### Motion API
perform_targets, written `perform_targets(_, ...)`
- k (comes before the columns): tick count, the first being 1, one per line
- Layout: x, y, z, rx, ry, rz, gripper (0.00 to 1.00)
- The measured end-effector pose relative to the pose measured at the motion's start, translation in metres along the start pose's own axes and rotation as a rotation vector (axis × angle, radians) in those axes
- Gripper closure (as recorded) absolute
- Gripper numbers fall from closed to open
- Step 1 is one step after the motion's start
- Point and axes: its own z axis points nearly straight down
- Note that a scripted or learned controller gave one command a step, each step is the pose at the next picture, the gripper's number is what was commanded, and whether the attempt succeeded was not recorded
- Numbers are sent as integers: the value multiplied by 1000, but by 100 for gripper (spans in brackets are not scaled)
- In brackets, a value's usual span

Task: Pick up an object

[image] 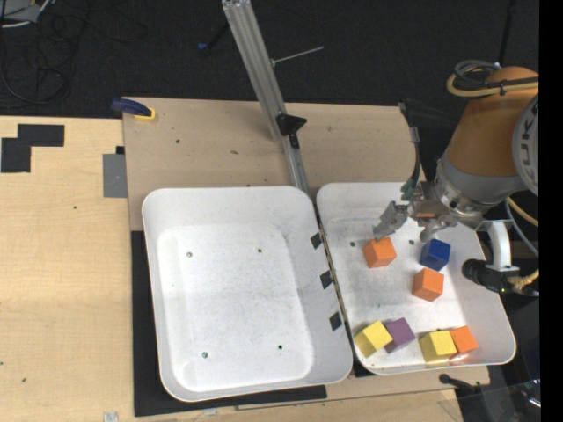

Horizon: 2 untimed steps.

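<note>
The right bin holds several small cubes. An orange cube and a blue cube lie near its middle, with a second orange cube just in front of the blue one. My gripper hangs over the bin's far half, just behind the gap between the first orange cube and the blue cube. Its fingers are spread open with nothing between them. Along the bin's front edge lie a yellow cube, a purple cube, another yellow cube and an orange cube.
The left bin sits beside the right one, joined by black clips. A slanted aluminium bar rises behind the bins. The arm's grey and orange body fills the right side, with cables nearby.
</note>
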Motion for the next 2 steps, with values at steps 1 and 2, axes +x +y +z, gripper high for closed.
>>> perform_targets(1,-8,-6,52,0,0,0,0)
perform_targets(2,-15,-13,111,0,0,0,0)
